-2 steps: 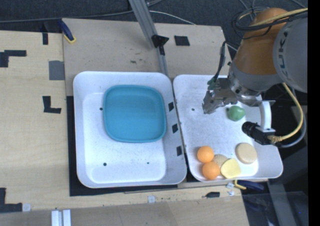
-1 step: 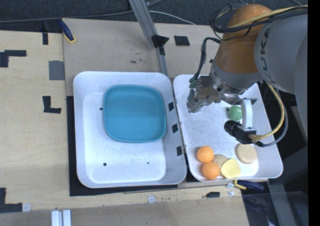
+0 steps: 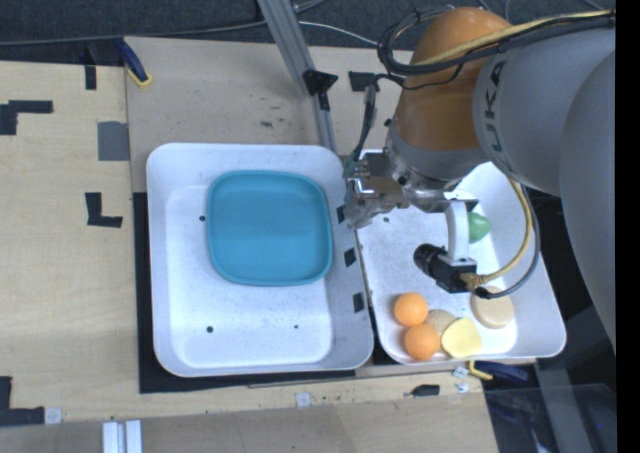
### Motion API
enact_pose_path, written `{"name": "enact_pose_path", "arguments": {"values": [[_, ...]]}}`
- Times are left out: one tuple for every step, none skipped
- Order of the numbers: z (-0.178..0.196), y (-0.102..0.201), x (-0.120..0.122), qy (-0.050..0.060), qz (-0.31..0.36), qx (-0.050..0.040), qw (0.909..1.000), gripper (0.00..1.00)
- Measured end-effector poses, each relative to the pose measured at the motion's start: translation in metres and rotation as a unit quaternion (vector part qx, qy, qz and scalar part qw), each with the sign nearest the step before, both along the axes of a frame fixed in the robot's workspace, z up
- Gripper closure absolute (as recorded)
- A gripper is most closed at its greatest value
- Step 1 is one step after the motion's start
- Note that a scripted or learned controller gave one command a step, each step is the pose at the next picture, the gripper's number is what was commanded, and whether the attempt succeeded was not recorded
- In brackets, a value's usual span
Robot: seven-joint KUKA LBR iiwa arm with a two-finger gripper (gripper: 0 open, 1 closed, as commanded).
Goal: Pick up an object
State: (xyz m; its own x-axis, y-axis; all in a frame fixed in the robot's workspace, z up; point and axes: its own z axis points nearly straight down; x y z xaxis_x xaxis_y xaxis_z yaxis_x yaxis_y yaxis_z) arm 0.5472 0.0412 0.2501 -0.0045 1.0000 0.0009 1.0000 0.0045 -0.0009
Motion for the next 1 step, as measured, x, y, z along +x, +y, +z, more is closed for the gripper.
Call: {"name": "enact_pose_path", "arguments": {"values": [[-0.0114, 0.0464, -0.0114, 0.000, 0.000, -0.0003, 1.0000, 1.00]]}}
